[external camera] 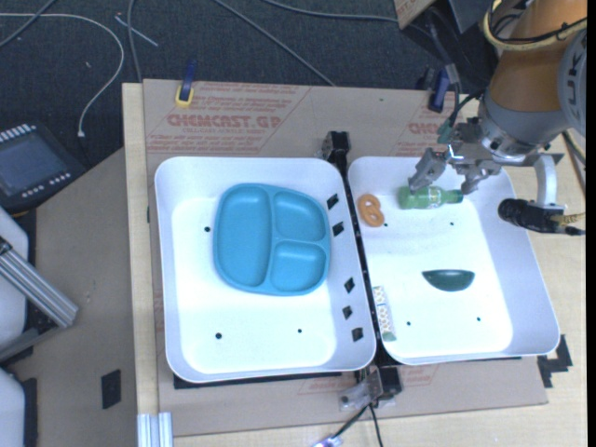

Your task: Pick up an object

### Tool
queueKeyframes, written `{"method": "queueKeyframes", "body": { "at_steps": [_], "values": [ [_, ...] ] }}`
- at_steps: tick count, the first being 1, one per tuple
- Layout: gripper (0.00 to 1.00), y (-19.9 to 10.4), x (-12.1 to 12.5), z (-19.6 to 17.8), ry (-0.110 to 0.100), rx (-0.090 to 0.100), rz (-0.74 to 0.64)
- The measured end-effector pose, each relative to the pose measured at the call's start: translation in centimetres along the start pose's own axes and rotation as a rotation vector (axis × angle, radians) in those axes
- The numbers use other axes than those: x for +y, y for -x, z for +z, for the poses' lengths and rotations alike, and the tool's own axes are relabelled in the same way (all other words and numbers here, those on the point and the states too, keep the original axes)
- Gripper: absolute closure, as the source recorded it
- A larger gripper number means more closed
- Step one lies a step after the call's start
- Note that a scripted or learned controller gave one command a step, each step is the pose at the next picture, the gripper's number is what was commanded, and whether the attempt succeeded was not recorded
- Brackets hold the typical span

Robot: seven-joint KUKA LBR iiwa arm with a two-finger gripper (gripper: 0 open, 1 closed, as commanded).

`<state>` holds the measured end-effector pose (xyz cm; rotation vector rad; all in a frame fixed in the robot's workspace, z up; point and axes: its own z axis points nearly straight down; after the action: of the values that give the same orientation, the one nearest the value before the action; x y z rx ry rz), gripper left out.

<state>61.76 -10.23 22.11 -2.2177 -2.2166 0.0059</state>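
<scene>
You see the green bottle point(430, 196) lying on its side at about 12 o'clock in the right bin point(521, 277), near the far rim. The gripper point(451, 171) hangs just above it with fingers spread, not pinching it. At 9 o'clock from the bottle lies an orange pretzel point(372, 209), close to the left wall. At 6 o'clock rests a dark teal bowl point(449, 278), with free floor around. The left bin point(186, 324) holds a blue divided plate point(271, 238).
</scene>
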Motion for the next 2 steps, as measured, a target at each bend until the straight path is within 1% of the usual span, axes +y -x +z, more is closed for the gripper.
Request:
{"method": "queueKeyframes", "body": {
  "at_steps": [1, 2],
  "values": [
    [0.00, -0.8, -0.3, 4.7, 0.000, 0.000, 0.000],
    [0.00, -1.0, 0.4, 10.7, 0.000, 0.000, -0.001]
  ]
}}
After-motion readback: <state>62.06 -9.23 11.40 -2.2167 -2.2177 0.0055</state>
